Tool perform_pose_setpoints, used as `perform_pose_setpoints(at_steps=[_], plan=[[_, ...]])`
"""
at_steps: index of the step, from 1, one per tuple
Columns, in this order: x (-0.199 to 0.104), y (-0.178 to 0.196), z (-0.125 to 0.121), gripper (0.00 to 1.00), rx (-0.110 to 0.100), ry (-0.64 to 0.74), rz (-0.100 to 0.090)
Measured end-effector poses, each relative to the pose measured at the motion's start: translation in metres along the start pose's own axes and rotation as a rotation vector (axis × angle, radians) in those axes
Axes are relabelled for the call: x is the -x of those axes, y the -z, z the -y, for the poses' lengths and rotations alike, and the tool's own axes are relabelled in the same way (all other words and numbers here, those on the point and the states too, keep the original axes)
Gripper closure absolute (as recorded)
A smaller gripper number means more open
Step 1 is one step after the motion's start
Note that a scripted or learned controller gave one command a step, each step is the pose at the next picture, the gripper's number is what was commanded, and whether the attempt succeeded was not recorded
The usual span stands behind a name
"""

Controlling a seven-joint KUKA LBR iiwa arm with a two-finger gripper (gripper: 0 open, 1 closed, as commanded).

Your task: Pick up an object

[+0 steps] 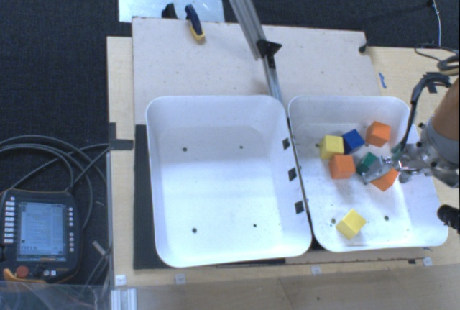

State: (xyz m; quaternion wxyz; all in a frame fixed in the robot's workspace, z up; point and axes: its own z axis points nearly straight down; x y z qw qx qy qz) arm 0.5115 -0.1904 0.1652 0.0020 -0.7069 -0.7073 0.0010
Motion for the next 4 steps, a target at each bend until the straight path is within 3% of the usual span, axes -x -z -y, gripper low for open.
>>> perform_pose_setpoints(at_steps=[1, 2, 4], plan=[[0.003, -0.047, -0.002, 0.0, 0.012, -0.001, 0.008], [0.003, -0.034, -0.004, 1.0, 0.016, 0.001, 0.008], [0.0, 0.067, -0.002, 1.0, 0.013, 0.004, 0.004]])
